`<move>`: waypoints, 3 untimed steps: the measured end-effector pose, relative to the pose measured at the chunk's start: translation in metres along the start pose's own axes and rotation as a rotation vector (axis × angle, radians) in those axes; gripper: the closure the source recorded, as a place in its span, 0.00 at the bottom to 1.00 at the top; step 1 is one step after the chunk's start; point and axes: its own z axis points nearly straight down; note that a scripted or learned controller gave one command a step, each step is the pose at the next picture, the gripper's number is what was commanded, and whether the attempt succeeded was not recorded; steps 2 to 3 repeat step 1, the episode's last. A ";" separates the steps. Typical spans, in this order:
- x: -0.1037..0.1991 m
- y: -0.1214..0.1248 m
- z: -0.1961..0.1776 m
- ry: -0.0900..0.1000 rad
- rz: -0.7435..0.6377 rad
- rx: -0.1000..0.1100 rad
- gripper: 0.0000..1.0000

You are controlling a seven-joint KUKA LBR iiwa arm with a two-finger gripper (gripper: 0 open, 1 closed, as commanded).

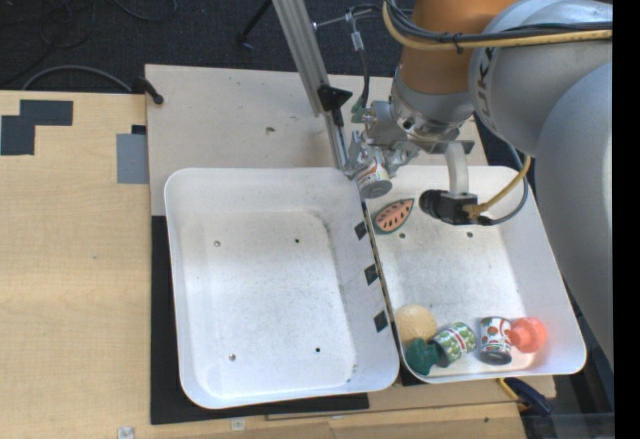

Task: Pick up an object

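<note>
The arm's tool (372,167) hangs over the far edge of the right bin (560,327), apparently clamped on a small can (372,179) lifted clear of the floor – the pick looks made; next comes a steady carry – a watermelon slice (393,215) lies just below

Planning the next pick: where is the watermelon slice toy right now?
The watermelon slice toy lies in the right bin, at its far left corner, just below the gripper.
</note>
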 end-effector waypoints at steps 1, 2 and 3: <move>0.048 -0.006 0.011 -0.001 0.000 0.004 1.00; 0.048 -0.006 0.011 -0.001 0.000 0.004 1.00; 0.048 -0.006 0.011 -0.001 0.000 0.004 1.00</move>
